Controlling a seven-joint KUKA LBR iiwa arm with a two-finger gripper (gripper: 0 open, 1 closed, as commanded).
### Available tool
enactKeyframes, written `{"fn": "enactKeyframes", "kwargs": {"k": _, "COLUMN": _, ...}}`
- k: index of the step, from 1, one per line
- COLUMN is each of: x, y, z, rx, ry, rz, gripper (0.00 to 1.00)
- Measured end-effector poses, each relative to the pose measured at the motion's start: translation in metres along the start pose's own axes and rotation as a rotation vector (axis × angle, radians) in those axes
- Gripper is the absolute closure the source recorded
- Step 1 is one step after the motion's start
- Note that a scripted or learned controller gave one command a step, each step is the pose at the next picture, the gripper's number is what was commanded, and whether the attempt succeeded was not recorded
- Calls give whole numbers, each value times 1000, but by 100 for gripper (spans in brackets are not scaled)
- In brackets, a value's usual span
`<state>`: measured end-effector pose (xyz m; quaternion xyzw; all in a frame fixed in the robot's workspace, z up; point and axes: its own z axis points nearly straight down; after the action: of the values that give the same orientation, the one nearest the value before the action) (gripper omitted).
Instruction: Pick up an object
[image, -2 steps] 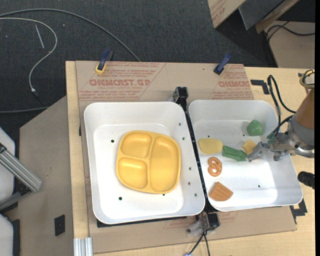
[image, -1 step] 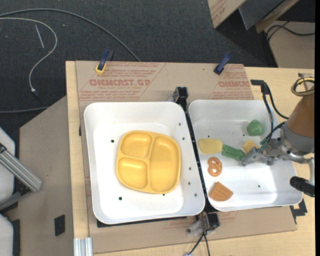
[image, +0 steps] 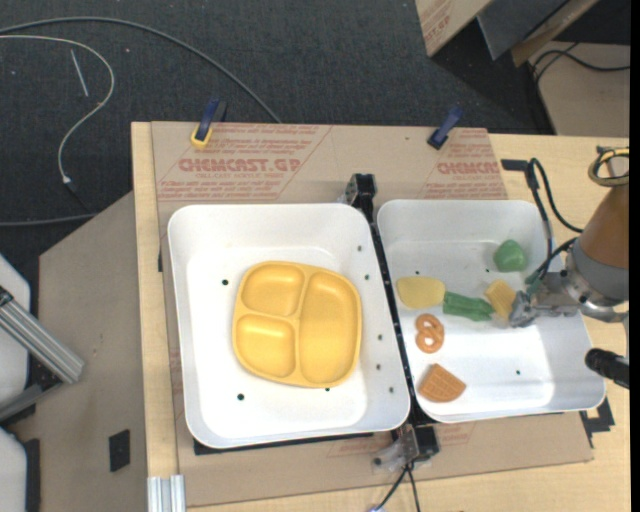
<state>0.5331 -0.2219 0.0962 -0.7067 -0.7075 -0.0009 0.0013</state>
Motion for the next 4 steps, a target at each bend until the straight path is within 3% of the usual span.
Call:
{"fn": "enactKeyframes", "kwargs": {"k": 3, "x": 21, "y": 8, "z": -158, "rx": -7, "ry": -5, "rz": -1, "gripper": 100}}
{"fn": "enactKeyframes", "kwargs": {"k": 4, "x": 76, "y": 6, "z": -161, "rx": 0, "ry": 1, "rz": -6, "gripper": 100}}
